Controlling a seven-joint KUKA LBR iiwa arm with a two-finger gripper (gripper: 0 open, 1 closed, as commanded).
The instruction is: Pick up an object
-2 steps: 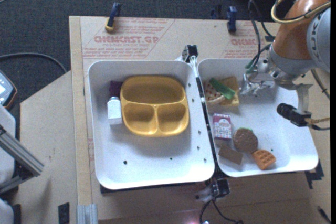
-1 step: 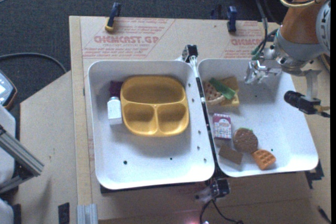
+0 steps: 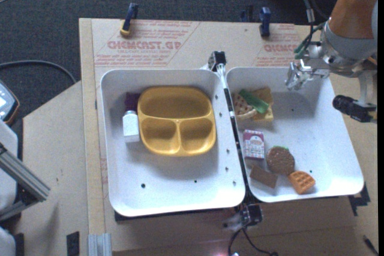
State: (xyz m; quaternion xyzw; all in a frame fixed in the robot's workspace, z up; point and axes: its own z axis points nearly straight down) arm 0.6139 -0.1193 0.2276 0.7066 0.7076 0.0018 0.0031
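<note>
Right white plastic bin (image 3: 336, 153): holds all the small toy food, so best place to reach.
Yellow plastic tray with three parts (image 3: 176, 120): sits in left bin, too wide to grab.
Metal two-finger claw (image 3: 296, 82): hangs over right bin's back edge, holding nothing; open or shut, cannot tell.
Round brown toy cookie (image 3: 280, 160): near front, good pick; come straight down, squeeze gently.
</note>
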